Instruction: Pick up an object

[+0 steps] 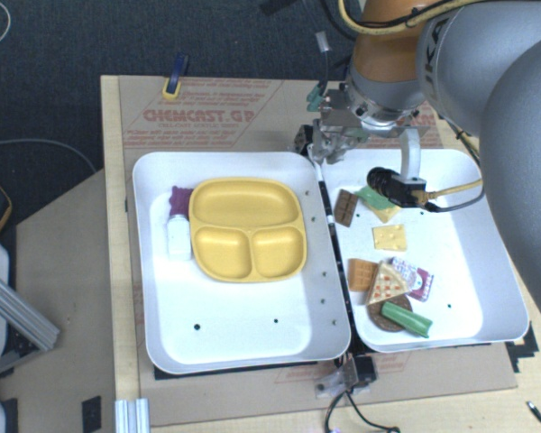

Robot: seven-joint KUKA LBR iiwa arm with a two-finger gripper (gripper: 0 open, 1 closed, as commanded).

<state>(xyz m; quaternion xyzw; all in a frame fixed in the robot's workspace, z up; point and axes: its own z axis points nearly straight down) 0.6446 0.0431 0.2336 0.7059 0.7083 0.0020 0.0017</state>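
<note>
From above and at a slant, the gripper (pixel 326 147) hangs at the far end of the bench, right over the spot where the two bins' rims meet. I cannot tell whether it is apart or together; it is small and tangled in its own metalwork there. Nothing can be seen in its grasp.

The loose things to pick lie in the right bin (pixel 491 273), crowded toward its left wall. A brown block (pixel 345 207) sits just beside the dividing rim, nearest the gripper. A green-and-yellow piece (pixel 376 203) lies close to its right, with a yellow square (pixel 389 237) below that. Nearer the front, an orange cracker (pixel 361 274) touches a printed packet (pixel 400 283). A brown disc (pixel 384 320) lies partly under a green cylinder (pixel 408 317).

The right half of that bin is bare white floor, though the grey arm (pixel 491 79) covers its far right corner.

In the left bin (pixel 149 269), a yellow divided tray (pixel 248 228) takes up the far middle. A white bottle (pixel 178 238) with a purple cap (pixel 179 200) is squeezed between the tray and the left wall. The front of this bin is open floor.

Behind the bins, a lettered board (pixel 207 115) shows, with a blue-and-yellow clamp (pixel 173 78) on its far edge.
</note>
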